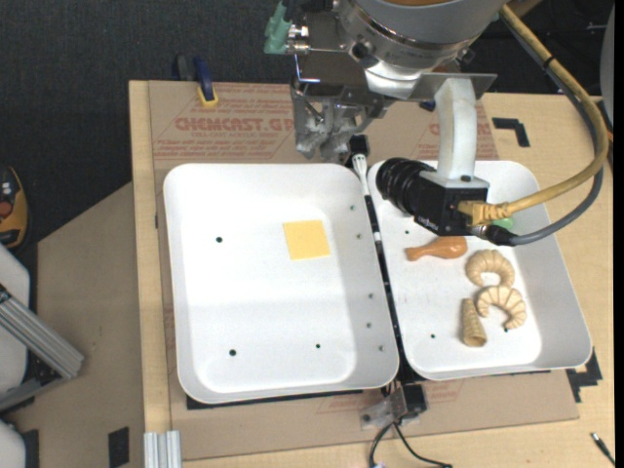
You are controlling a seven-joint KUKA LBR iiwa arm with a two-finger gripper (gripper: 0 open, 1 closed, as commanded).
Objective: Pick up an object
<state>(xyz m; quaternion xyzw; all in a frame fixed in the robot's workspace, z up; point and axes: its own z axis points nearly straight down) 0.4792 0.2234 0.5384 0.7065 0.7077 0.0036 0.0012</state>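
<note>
— Camera view: where's the yellow square (306, 240)?
— Flat in my left bin (195, 339), edges roughly parallel to its walls, no long axis.
— Gripper (327, 130)?
— Above the bins' far edge; I cannot tell its jaws.

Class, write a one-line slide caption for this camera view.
Tool poised at the bins' far edge; yellow square in the left bin, two croissants and an orange drumstick in the right bin.
</note>
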